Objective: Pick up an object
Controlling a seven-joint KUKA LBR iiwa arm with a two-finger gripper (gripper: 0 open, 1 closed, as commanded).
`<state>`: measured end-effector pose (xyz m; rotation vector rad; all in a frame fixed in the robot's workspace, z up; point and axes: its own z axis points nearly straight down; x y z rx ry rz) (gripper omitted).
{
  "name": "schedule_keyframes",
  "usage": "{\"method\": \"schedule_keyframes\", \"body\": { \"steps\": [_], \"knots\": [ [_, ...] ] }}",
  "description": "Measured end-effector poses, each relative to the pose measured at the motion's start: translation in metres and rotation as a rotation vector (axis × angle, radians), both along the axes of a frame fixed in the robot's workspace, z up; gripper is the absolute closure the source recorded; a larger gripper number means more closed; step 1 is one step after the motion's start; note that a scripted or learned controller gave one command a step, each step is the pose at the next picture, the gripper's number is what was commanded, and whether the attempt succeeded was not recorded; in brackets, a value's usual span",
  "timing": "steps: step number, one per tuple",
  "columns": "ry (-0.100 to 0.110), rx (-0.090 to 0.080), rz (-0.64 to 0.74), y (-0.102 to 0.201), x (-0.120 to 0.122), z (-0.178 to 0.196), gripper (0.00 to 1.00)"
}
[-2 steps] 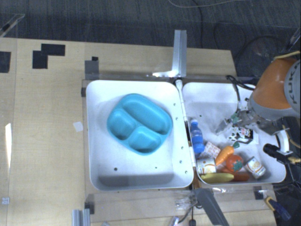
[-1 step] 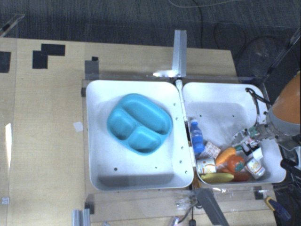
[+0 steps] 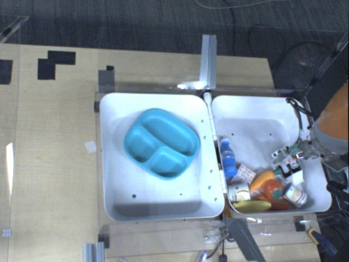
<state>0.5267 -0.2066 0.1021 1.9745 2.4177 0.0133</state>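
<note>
the claw [image 3: 287, 158] hangs over the right bin [image 3: 256, 119] beside an orange toy [image 3: 265, 180]; i cannot tell its state.

I see a blue divided plate [image 3: 161, 142] sitting in the left bin [image 3: 117, 201], black tape patches [image 3: 54, 63] on the wooden tabletop [image 3: 49, 162], a cable [image 3: 256, 1] trailing across dark floor.

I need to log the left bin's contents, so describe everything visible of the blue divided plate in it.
The blue divided plate is a rounded, glossy tray that looks like plastic, moulded with three compartments: one long one toward the far side and two smaller ones toward the near side. It lies flat and right side up on the floor of the left white bin, turned at a slant to the bin's walls. Nothing sits in its compartments, and it appears to touch no wall.
</note>
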Motion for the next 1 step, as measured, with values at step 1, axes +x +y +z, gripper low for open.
{"method": "schedule_keyframes", "body": {
  "steps": [1],
  "knots": [
    [0.014,0.004,0.04,0.0434,0.0169,0.0813,1.0]
  ]
}}
